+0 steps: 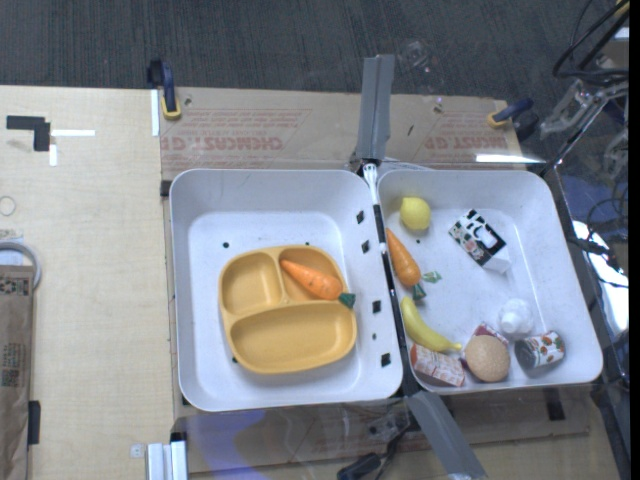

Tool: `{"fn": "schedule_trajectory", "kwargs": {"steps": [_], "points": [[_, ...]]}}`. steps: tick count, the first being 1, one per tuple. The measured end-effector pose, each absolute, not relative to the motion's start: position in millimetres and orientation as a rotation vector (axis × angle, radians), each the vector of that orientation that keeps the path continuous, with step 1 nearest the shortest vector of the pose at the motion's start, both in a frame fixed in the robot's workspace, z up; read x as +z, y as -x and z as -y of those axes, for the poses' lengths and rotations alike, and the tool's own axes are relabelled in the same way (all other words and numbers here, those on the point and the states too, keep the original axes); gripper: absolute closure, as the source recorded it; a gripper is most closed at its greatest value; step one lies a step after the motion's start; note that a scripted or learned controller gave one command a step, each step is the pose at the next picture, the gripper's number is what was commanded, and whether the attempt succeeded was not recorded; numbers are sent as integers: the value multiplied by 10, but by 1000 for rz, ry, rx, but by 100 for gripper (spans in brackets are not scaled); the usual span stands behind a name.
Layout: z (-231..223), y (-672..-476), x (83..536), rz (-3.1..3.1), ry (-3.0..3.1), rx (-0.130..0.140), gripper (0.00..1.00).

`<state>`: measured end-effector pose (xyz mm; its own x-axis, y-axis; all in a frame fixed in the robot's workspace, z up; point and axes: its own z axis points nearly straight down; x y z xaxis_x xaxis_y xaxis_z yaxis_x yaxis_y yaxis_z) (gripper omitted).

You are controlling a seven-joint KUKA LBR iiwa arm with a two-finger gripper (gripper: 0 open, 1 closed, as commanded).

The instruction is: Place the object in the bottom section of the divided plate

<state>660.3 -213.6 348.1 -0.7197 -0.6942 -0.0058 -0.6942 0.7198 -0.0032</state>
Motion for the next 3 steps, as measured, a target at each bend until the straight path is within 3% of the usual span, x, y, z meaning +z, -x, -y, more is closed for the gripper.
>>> {"fn": "schedule_trajectory", "kwargs": {"steps": [1, 2, 3], "points": [[1964, -6600, 1795, -3028, 822, 1, 0], [1362, -6605, 2693, -3076, 601, -1, 0], [1964, -6601, 3540, -3051, 723, -3, 0]]}}
